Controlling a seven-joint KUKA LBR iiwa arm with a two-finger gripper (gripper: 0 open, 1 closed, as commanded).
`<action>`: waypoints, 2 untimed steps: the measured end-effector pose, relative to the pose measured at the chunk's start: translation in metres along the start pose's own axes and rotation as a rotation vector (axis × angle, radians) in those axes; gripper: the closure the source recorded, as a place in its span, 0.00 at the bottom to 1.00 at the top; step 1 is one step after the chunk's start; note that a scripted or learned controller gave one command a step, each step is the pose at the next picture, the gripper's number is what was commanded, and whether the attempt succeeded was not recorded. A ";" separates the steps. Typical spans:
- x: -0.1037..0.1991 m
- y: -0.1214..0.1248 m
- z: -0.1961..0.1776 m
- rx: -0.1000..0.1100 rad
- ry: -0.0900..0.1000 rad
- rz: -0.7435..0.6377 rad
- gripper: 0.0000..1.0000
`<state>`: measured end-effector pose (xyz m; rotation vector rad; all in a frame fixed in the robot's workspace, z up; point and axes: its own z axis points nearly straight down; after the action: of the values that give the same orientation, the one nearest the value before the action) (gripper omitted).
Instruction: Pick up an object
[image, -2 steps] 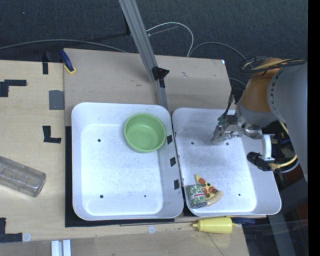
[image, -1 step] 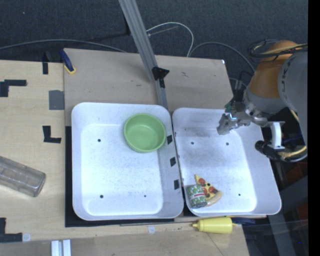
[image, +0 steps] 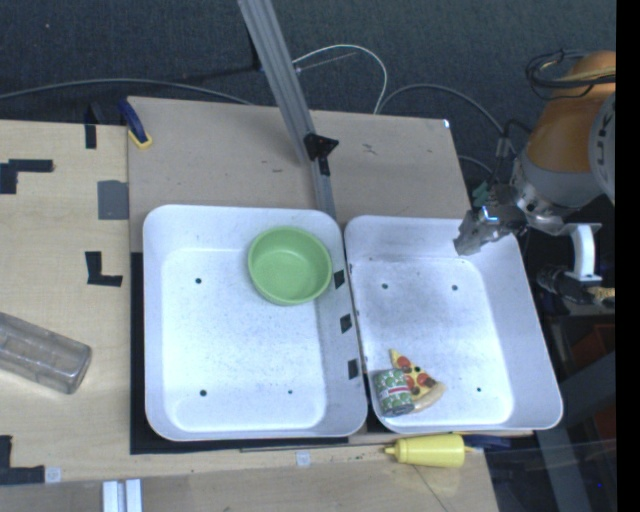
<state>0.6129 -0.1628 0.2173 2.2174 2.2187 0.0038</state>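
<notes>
A green bowl sits in the left bin, near its far right corner. A small pizza-slice toy with red and green spots lies in the right bin, close to the near left corner. My gripper hangs over the far right edge of the right bin, well away from both objects. Nothing shows between its tips.
A yellow bottle lies on the bench just in front of the right bin. A clear plastic cylinder rests at the far left. A grey pole slants down to the gap between the bins. Cables trail behind the bench.
</notes>
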 end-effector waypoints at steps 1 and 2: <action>0.000 0.000 0.011 0.007 0.000 0.000 1.00; 0.045 -0.016 0.013 0.008 0.002 -0.003 1.00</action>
<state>0.5970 -0.1175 0.2044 2.2187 2.2274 -0.0025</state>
